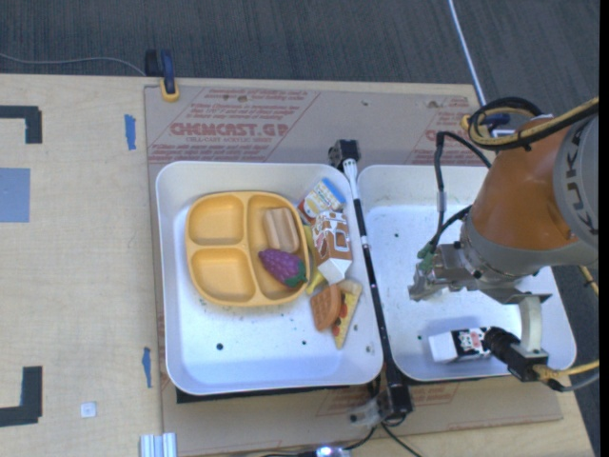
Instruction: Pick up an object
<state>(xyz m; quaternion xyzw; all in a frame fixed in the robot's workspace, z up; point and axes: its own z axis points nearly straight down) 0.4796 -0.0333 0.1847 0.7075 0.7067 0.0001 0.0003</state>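
Pickable objects split between the two bins. In left bin (pixel 172 255): yellow divided plate (pixel 221 276) carrying toy hot dog (pixel 279 227) and purple grapes (pixel 284 267). Just right of plate, against bin wall, a crowded column of small cartons (pixel 331 234), with pizza slice (pixel 335 310) at its near end. In right bin (pixel 400 241): single small white carton (pixel 453 345) lying flat by the near wall, well apart from all else.

Gripper (pixel 425 282) hanging over bare floor of right bin, above and slightly left of white carton, not touching it. Nothing seen held. Opening cannot be told from this angle, wrist blocking the view.

Risks, as judged: straight descent from here likely to meet empty floor and close on nothing. Correction toward carton brings near wall into play; could nudge the carton against the wall or clip it by one corner and drop it on lift. Arm (pixel 523 212) hides part of the approach.
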